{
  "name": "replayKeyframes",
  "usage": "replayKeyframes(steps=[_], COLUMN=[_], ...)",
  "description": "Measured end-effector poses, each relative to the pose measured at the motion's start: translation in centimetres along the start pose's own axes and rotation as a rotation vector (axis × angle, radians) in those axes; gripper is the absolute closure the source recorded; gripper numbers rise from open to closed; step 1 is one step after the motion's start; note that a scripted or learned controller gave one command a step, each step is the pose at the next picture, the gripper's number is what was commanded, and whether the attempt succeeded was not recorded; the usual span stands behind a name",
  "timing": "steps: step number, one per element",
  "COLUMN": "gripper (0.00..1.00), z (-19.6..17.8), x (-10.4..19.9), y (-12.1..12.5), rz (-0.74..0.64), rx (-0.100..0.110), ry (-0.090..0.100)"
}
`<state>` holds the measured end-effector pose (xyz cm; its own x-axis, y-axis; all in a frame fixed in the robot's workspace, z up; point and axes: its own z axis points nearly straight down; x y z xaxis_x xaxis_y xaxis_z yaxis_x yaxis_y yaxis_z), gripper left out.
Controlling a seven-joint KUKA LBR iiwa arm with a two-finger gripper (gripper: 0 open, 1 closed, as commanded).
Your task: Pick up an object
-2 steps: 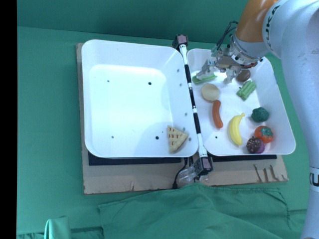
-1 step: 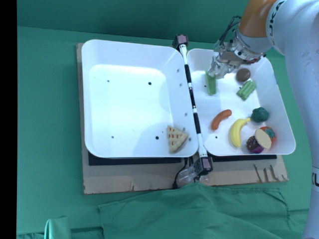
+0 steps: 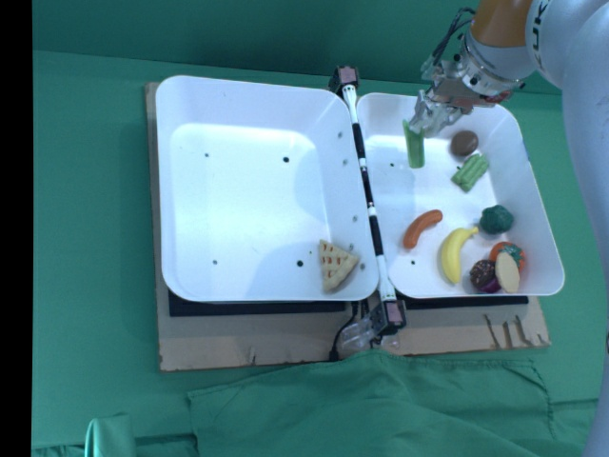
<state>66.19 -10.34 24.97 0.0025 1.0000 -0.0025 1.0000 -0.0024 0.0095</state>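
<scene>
A green cloth covers the bench, and on it a brown board carries two shallow white bins side by side. The left bin [image 3: 190,160] holds a wedge of pie [image 3: 336,264] near its near right corner. The right bin [image 3: 533,208] holds the rest: a brown lump [image 3: 464,142], a green ridged piece [image 3: 469,171], a sausage [image 3: 422,228], a banana [image 3: 455,253], a broccoli head [image 3: 496,219] and a cluster of small fruits [image 3: 499,268] at the near right corner.

From the one camera above, the gripper [image 3: 424,120] hangs over the far left part of the right bin, its fingers pinched on the top end of a green stick [image 3: 415,145]. The stick hangs upright below the fingers, long axis close to vertical, lower end pointing down at the bin floor; whether that end touches the floor I cannot tell.

The step in hand looks like the lift after the grasp. The next move calls for a straight rise without slackening the pinch, since the hold is on one end only and the stick could swing or slip.
</scene>
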Motion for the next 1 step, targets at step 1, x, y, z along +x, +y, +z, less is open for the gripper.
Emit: replayKeyframes(steps=[1], gripper=[1.0], z=[-6.02], x=[0.8], y=[-0.21], rz=[-0.001], rx=[-0.003], ry=[0.0])
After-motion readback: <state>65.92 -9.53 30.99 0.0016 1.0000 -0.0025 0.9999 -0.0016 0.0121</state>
